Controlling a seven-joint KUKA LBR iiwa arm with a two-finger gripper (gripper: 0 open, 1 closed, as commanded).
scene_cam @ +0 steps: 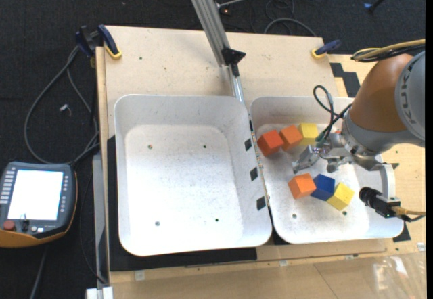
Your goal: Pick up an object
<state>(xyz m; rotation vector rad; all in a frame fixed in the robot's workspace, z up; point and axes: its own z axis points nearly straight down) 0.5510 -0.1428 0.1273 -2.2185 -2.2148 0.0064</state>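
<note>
While the arm [389, 98] reaches in over the right bin [284, 223], its pincer [312, 159] hangs among the blocks, holding none; whether it is open or closed cannot be told. Behind it sit two orange blocks [270, 142] and a yellow one [309, 131]; in front lie an orange block [302, 186], a blue block [324, 187] and a yellow block [340, 195].

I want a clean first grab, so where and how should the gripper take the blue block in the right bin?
Come straight down on the blue block. An orange block crowds its left face and a yellow block its lower right. So closing on its upper-right and lower-left faces looks best, with the gripper turned to suit.
</note>
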